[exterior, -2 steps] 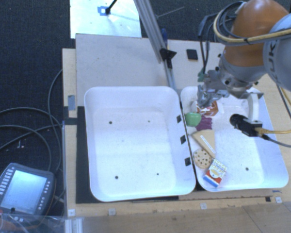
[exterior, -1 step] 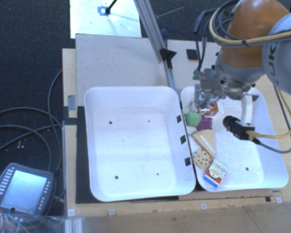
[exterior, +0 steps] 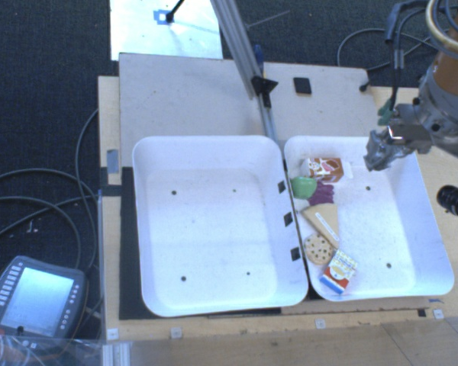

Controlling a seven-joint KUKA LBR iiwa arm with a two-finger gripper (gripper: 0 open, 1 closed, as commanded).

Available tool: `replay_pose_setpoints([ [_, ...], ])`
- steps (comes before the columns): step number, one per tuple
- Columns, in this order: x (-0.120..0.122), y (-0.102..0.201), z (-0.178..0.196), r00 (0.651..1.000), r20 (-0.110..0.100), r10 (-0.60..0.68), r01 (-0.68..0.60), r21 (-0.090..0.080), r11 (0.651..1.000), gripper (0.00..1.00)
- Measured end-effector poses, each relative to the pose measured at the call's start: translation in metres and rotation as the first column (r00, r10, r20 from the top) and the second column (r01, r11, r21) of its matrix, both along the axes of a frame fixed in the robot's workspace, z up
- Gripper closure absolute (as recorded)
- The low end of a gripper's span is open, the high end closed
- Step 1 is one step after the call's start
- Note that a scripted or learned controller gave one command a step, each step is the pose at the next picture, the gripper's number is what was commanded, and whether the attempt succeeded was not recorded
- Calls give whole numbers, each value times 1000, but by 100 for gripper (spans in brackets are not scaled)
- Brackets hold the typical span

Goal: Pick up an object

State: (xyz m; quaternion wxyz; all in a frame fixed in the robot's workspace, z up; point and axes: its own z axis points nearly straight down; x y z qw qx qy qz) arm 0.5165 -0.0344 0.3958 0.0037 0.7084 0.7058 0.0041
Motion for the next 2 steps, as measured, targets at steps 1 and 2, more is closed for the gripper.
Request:
replay_pose_setpoints([
  [1, 66, 49, -28, 1000, -13, 8, -8, -1, 1000, 100],
  [2, 62, 14, -79, 1000, -14, 1, -1, -1, 1000, 100],
])
